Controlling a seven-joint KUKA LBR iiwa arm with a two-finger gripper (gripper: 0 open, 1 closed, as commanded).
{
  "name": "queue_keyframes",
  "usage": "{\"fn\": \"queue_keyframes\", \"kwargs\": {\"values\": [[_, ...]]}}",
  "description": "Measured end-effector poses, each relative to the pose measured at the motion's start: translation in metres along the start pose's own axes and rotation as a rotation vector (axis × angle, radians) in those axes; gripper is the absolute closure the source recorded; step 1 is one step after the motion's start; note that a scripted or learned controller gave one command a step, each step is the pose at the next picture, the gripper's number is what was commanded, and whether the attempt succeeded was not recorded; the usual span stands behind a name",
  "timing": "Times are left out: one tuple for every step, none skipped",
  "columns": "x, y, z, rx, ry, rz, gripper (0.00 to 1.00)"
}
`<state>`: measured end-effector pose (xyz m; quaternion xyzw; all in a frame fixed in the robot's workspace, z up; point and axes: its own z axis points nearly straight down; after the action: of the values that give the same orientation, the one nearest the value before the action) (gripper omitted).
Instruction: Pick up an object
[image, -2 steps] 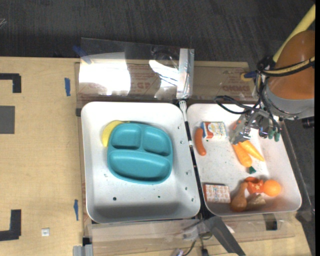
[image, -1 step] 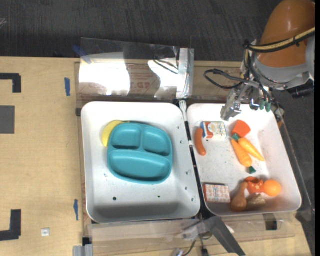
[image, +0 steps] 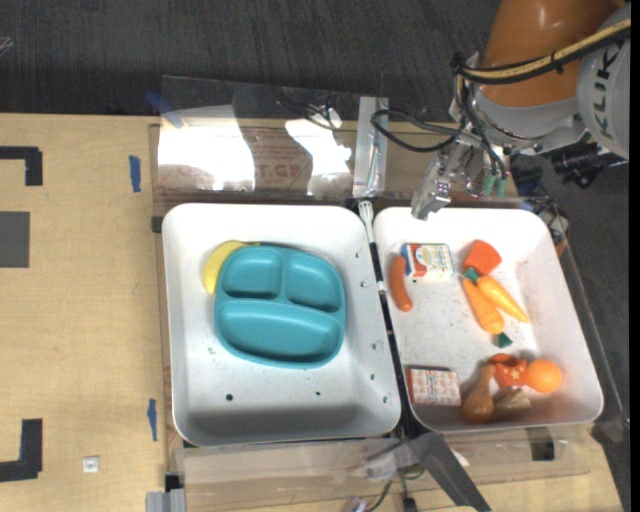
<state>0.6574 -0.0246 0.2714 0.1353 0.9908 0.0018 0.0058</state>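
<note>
Pincer (image: 432, 200) above right bin (image: 560, 262), carrots (image: 490, 295), left bin (image: 190, 240), teal tray (image: 280, 305)

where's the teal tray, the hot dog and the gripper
teal tray (image: 280, 305), camera view, on its large lower compartment
hot dog (image: 400, 284), camera view, mid-length of it
gripper (image: 425, 208), camera view, at its fingertips

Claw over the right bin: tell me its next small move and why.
Probably lower and shift slightly toward the small carton. The claw sits above the right bin's far rim with nothing visibly in it, and the carton, with the sausage beside it, is the nearest item just below. That looks like the shortest approach.
</note>
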Motion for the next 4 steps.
{"fn": "queue_keyframes", "kwargs": {"values": [[0.013,0.001,0.0,0.002,0.005,-0.216,1.0],[0.015,0.068,-0.031,-0.001,0.0,-0.28,1.0],[0.074,0.028,-0.032,0.001,0.006,-0.544,1.0],[0.011,0.025,-0.001,-0.001,0.002,-0.755,1.0]]}}
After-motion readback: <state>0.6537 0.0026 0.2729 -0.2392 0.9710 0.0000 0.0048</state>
